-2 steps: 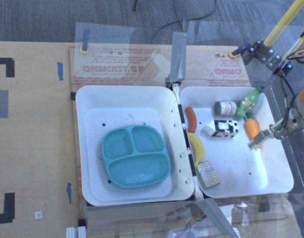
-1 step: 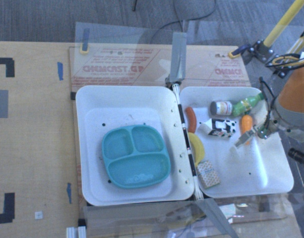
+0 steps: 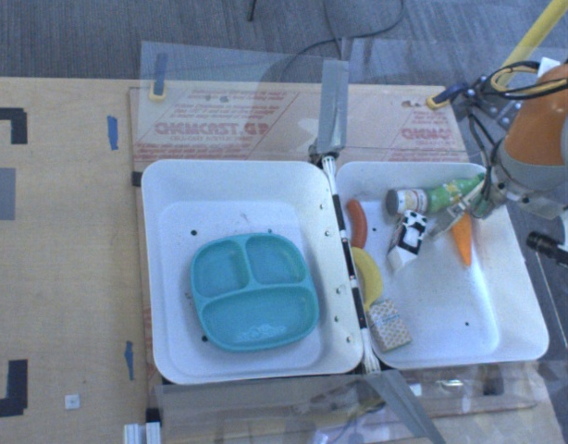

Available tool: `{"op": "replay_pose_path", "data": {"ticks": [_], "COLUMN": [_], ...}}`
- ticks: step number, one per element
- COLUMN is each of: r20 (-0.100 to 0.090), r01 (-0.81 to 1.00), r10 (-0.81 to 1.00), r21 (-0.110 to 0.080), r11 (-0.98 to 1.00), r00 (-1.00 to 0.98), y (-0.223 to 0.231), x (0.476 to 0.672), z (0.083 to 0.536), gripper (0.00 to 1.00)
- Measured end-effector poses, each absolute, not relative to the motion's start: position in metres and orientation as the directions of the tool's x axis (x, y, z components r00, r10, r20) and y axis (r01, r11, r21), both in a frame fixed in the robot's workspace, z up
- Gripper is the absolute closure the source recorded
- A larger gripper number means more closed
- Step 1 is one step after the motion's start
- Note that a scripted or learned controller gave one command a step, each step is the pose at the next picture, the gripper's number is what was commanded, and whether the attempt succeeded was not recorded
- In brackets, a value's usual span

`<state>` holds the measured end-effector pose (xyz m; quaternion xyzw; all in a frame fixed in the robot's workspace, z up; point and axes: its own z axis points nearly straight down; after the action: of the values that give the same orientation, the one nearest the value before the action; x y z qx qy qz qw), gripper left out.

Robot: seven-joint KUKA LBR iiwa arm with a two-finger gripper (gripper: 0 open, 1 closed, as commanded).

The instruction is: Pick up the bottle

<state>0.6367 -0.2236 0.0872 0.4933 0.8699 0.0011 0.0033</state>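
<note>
teal tray (image 3: 254,291), hot dog (image 3: 357,223), banana (image 3: 367,275), carrot (image 3: 463,240)

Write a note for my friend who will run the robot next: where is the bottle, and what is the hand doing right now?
Hand: at the top right corner of the right bin, by the green bottle's far end. Whether it is open or shut cannot be told from the camera view.
Green bottle: lying on its side near the right bin's top edge, grey cap toward the left bin.
Nearby: orange carrot, black-and-white toy, sausage, banana, small patterned block. Teal divided plate in the left bin.
Done: arm has reached the bottle's area.
Left: grip the bottle and lift it.
</note>
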Motion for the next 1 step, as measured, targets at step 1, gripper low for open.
{"op": "replay_pose_path", "data": {"ticks": [1], "r20": [0.0], "r01": [1.0], "r10": [1.0], "r21": [-0.002], "r11": [-0.028], "r00": [0.028], "y": [-0.0977], "x": [0.6472], "z": [0.1091], "gripper": [0.0]}}
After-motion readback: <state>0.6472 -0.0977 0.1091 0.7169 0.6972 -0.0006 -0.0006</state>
